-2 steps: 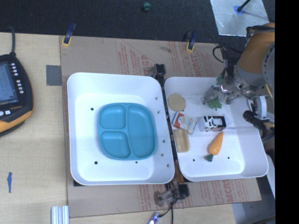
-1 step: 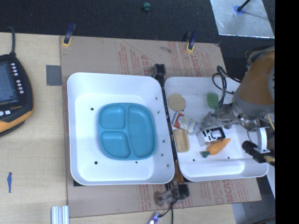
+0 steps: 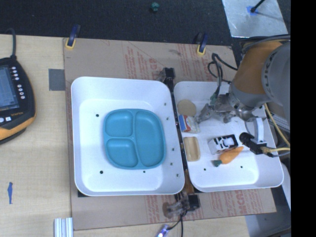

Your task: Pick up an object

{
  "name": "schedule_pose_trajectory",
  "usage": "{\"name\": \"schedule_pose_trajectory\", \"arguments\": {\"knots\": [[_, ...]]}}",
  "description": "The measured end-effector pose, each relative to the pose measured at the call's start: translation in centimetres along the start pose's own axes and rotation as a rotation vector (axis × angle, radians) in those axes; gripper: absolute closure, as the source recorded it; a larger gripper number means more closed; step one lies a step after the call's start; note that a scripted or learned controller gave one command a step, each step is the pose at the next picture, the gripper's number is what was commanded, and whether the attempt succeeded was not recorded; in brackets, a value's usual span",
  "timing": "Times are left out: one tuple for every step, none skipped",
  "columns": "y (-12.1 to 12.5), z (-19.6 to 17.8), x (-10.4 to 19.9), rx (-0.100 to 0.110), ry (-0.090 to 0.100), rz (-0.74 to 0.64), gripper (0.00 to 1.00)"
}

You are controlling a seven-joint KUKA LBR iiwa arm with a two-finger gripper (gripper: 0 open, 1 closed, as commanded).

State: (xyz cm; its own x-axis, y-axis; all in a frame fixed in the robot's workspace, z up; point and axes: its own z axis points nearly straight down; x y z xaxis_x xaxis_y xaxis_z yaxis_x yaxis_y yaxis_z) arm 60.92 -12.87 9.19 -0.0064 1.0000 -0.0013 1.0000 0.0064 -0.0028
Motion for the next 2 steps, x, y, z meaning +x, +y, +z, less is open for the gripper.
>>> {"name": "schedule_pose_trajectory", "arguments": {"knots": [[-7.1, 0.1, -2.5, 0.002, 0.000, 0.002, 0.00], [-1.9, 0.0, -6.1, -0.001, 0.001, 0.002, 0.00]]}}
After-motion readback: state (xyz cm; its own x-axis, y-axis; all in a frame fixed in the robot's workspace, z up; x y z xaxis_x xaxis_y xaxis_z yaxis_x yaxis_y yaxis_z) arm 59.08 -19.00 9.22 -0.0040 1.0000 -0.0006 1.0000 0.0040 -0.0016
